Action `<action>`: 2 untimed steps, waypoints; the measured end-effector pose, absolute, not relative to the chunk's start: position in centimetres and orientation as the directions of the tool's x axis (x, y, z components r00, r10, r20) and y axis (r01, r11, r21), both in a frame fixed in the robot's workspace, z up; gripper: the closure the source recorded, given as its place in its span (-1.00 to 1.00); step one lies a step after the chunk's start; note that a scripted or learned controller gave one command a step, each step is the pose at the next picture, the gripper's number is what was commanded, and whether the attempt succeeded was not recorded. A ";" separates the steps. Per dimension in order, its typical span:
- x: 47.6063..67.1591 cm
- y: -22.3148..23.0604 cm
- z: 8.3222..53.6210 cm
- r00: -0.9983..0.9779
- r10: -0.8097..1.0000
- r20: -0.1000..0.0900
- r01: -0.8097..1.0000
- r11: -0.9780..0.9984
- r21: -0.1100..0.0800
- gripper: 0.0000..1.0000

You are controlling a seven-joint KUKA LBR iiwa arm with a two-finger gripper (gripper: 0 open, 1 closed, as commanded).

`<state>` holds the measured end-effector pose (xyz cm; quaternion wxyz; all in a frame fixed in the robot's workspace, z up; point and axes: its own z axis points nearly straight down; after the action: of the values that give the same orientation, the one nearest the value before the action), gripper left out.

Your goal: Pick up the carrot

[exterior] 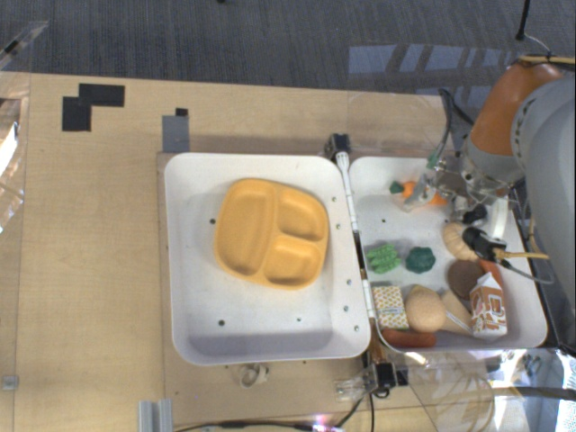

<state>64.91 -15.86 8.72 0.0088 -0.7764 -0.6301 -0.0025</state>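
Reaching in from the right, the grey arm is hanging its gripper low over the far part of the right bin. Lying just under it is the carrot (small, orange, with a green top), its long axis running roughly left to right and its green end pointing left toward the divider. Whether the gripper is clamping anything cannot be told. Sitting in the left bin is a yellow divided plate.
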 end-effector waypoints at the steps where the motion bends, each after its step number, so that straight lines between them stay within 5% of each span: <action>1: 66.5 -17.0 8.9 0.179 0.983 0.036 0.982 -0.177 -0.061 -1.00; 2: 66.4 -17.7 11.2 0.291 0.957 0.015 0.956 -0.290 -0.038 -1.00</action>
<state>66.43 -17.72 11.18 0.0197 -0.8031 -0.5955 0.0054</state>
